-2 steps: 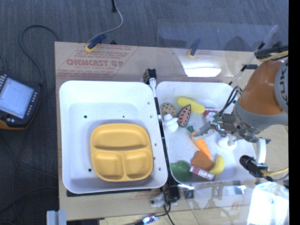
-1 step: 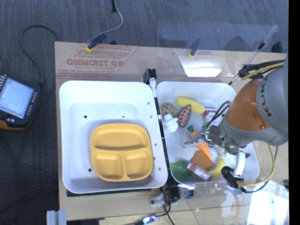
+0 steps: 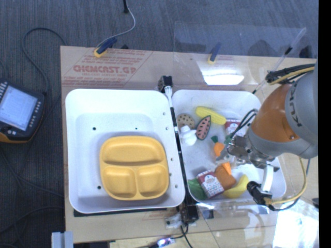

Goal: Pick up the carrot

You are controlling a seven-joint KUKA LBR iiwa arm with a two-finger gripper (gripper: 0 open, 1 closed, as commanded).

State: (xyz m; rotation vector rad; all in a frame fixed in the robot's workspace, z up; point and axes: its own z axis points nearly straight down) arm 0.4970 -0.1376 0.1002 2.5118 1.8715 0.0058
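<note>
At the far left, a handheld control pendant [image 3: 18,111] is seen lying on the carpet beside the bench. On the bench, the left bin [image 3: 83,112] is occupied by a yellow divided tray [image 3: 134,166], which is set flat near the bin's middle. Just past the shared rims, the right bin [image 3: 243,94] is crowded with toy food: a cookie [image 3: 185,121] and a watermelon slice [image 3: 204,127] are placed near its left wall, with a white piece [image 3: 187,136] just below them and a yellow corn cob [image 3: 210,115] above. A small red-and-white packet [image 3: 209,184] is found near the front rim, touching an orange block [image 3: 224,176] and a yellow banana [image 3: 237,186]. The carrot [image 3: 219,149] is seen in the middle of the right bin, orange with a green top, lying just left of the gripper [image 3: 231,150]. The gripper is lowered into the bin beside the carrot; whether it is spread or pressed together cannot be told, since it is hidden under the wrist. The grey arm [image 3: 289,123] with its orange band is extended in from the right.
</note>
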